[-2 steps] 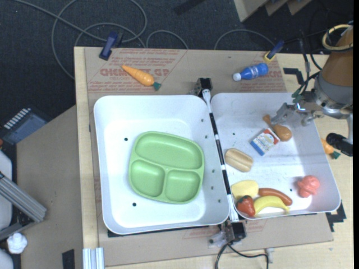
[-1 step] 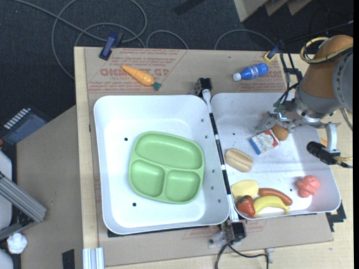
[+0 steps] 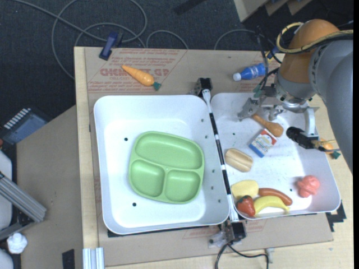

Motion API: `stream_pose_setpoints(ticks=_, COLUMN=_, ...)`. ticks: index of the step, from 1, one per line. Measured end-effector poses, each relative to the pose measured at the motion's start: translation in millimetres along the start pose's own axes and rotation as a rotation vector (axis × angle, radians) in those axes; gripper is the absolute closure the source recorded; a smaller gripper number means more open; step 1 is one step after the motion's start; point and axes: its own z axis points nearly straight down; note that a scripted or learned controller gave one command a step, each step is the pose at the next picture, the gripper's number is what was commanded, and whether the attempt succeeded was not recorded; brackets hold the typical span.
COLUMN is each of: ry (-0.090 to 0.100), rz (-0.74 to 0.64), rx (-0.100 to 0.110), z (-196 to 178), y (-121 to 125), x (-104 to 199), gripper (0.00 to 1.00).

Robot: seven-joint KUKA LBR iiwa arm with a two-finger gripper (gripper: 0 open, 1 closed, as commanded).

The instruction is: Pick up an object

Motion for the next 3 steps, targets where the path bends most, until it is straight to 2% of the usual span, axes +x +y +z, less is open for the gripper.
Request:
stream_pose_setpoints(ticks=1, ry=0.001, rz=0.001, rx=0.005, z=0, y=-29, x=-4, gripper=0.0)
stream_pose_setpoints(ticks=2, ry=-0.001, rz=0.001, rx=0.001, z=0, y=0, x=-30, gripper=0.0)
stream_pose_setpoints(ticks=3, ry=0.001, rz=0.002, rx=0.004, z=0, y=-55, x=-22, gripper=0.0)
